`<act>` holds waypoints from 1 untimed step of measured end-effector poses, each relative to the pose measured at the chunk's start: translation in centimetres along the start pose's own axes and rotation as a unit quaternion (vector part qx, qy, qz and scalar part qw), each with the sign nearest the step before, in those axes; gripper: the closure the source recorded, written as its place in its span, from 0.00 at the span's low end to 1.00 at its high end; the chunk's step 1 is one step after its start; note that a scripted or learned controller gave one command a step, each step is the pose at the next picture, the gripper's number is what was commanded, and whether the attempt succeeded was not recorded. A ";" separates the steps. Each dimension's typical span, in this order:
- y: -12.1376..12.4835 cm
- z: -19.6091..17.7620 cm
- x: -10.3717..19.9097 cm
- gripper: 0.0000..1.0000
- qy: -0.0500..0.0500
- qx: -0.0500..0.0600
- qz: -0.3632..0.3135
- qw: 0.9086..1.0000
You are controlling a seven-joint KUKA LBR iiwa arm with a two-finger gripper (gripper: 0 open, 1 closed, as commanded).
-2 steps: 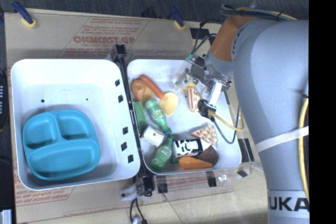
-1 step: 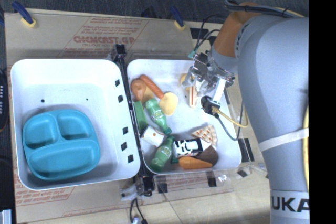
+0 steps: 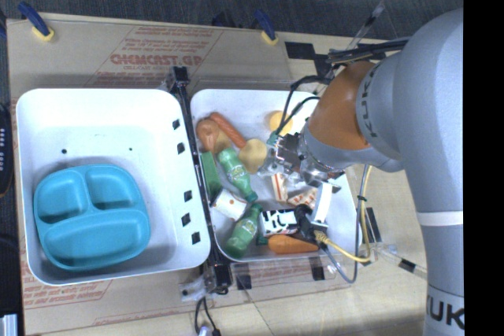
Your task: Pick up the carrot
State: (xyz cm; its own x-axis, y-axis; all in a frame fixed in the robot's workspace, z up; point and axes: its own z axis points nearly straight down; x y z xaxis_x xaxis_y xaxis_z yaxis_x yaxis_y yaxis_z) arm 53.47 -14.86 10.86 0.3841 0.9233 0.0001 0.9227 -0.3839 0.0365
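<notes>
The bench [image 3: 142, 51] carries a brown sheet with red print, and the two white bins sit on it side by side across the middle of the frame.

Locate the carrot [image 3: 293, 245] at the lower edge of the right bin [image 3: 236, 100], lower centre-right of the frame. It lies roughly level, its orange body partly bordered by a black-and-white item [image 3: 276, 219] just above it.

A second orange, carrot-like piece [image 3: 226, 129] lies at a slant in the upper left part of the same bin, just beside a brownish round item [image 3: 209, 136]. Between the two orange pieces you will see a green bottle [image 3: 235, 169], another green bottle [image 3: 245, 229] lower down, a white cup [image 3: 230, 205] and a pale yellow round item [image 3: 253, 153].

The gripper [image 3: 303, 186] is low over the middle of the right bin, above the carrot in the frame and apart from it. You cannot tell how it is set, because clutter and its own body mask it.

The left bin [image 3: 94, 110] holds a blue compartment tray [image 3: 90, 212] in its lower left part.
</notes>
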 end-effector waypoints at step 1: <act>5.5 -11.1 -2.1 1.00 0.003 0.018 -0.302 0.953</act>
State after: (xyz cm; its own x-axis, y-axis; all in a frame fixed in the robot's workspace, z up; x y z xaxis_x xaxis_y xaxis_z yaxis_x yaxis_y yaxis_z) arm 57.38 -18.77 22.15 -0.2177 0.9760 -0.0040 0.9760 0.2177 -0.0032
